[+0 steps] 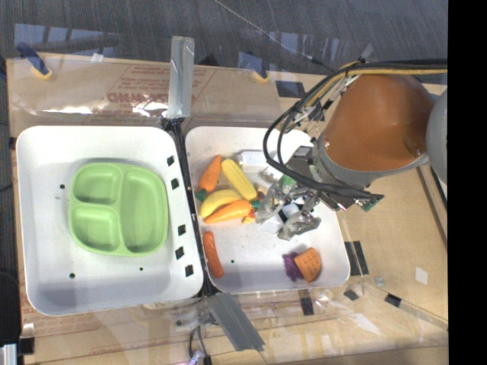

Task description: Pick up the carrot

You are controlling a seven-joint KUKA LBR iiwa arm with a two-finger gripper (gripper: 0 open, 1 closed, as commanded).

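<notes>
In the right bin (335,238), an orange tapered carrot (228,212) lies beside a yellow banana (217,201), its green-tipped end pointing right. My gripper (283,215) hangs low over the middle of that bin, just right of the carrot's tip. It is open, with its metal fingers (265,210) apart and nothing between them. A second orange tapered piece (211,172) lies near the bin's upper left. A third long orange piece (212,254) rests along the left wall.
A yellow corn cob (238,179) lies above the banana. A purple and orange toy (303,265) sits at the lower right. The left bin (38,158) holds a green divided plate (119,208). The arm's orange band (377,124) and cables overhang the right bin's upper right.
</notes>
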